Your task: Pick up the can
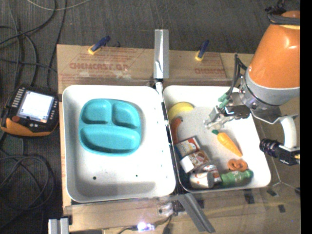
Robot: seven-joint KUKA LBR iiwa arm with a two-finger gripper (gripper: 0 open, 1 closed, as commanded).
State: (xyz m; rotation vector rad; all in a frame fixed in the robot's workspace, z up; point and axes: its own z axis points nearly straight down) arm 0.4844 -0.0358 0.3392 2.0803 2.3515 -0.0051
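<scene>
Nearest the camera, the right bin (263,172) has a pile along its front edge: one can (204,175) lying on its side, one green bottle (237,177) next to it, one pretzel-looking thing (237,164), and two small cartons (192,153) just behind. Then one carrot (229,143), and one yellow ball-ish fruit (179,109) at the far-left corner. The left bin (73,179) just holds one teal divided plate (111,126). The gripper (215,123) hangs over the right bin's far half, fingers look spread with nothing between them. The can sits well apart from it, nearer and to the left.
</scene>
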